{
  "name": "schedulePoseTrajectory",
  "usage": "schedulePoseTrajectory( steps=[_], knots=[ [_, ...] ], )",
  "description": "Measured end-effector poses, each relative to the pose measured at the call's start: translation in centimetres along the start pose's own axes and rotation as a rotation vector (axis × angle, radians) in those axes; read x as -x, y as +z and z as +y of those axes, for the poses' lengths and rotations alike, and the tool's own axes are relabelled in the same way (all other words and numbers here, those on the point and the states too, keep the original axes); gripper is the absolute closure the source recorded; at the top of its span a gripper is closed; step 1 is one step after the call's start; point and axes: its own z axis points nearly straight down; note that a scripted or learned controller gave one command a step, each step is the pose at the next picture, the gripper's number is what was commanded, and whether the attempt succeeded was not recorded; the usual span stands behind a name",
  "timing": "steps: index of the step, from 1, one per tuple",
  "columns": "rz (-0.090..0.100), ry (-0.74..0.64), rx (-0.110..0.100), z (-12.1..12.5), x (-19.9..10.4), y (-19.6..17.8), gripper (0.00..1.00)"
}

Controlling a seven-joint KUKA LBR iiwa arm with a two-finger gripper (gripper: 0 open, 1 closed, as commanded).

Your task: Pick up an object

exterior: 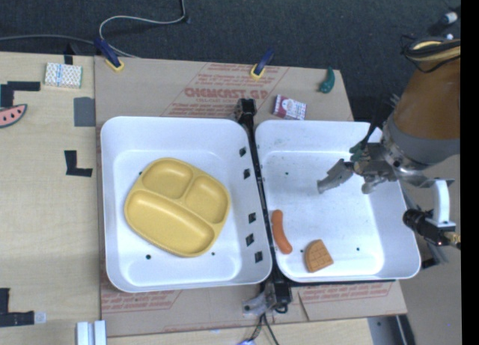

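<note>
The claw [346,176] is hovering spread and unladen over the right bin [389,265], whose front edge is carrying a sausage [281,231] and cracker [318,256].

Just one camera here, mounted above the desk [52,186] and looking down at a bit of a slant, so the far edge sits at the top of frame with dark floor beyond it. It's far enough back to fit both white bins whole: the left bin [120,209] sits mid-frame, the right bin [389,257] next to it. The arm [430,111] comes in from the right edge, cropped there.
</note>
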Motion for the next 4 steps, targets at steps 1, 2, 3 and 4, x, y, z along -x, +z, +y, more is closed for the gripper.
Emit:
schedulePoseTrajectory(
  steps=[1,2,3,4],
  knots=[
    [0.001,0.002,-0.003,0.3,-1.2,13.8,0.0],
    [-0.007,0.004,0.011,-2.1,-1.6,16.0,0.0],
    [-0.005,0.005,0.01,-2.2,-1.6,15.1,1.0],
    [-0.005,0.005,0.009,-2.2,-1.6,15.1,0.0]
  ],
)
